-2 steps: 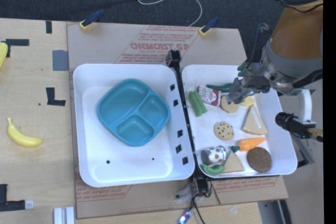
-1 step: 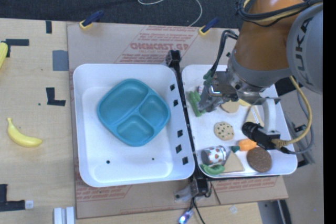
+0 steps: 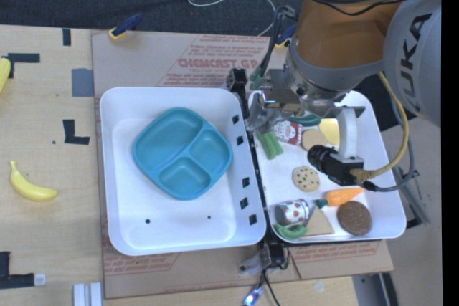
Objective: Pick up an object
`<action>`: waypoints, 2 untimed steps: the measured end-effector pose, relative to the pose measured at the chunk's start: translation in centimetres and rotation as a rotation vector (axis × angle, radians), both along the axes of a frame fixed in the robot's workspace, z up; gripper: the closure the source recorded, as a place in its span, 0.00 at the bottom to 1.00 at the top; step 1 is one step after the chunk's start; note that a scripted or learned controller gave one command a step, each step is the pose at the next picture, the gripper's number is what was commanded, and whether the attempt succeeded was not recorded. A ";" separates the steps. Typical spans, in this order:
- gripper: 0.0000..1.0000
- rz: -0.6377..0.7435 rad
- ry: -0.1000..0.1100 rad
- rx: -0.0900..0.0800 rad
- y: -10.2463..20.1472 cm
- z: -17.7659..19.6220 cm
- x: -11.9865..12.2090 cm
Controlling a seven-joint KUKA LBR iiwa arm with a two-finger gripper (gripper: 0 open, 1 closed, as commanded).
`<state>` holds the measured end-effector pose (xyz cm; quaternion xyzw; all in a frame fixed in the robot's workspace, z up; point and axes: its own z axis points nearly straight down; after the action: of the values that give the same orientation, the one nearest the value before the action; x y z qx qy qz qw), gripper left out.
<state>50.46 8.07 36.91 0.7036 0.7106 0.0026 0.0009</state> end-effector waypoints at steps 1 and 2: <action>1.00 -0.015 0.011 -0.005 -5.3 -4.5 -2.3; 1.00 -0.004 0.006 -0.002 -0.2 -3.4 -2.1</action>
<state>48.33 7.89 33.47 0.7050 0.7092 -0.0003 -0.0006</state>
